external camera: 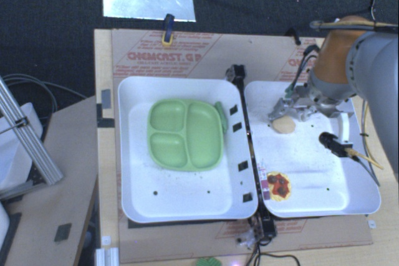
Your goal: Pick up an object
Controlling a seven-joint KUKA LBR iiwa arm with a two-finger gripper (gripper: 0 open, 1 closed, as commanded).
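While the claw (pixel 282 114) hangs over the right bin (pixel 312 196), touching a tan lump (pixel 284 126), its grip's impossible to call.

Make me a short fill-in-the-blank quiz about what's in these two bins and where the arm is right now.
1. The green divided plate lies in the ____ bin.
2. That plate has ____ compartments.
3. The end effector hangs just above a pale, rounded ____ object in the right bin.
4. The small red and yellow item lies near the right bin's ____ front corner.

Missing words: left; three; tan; left
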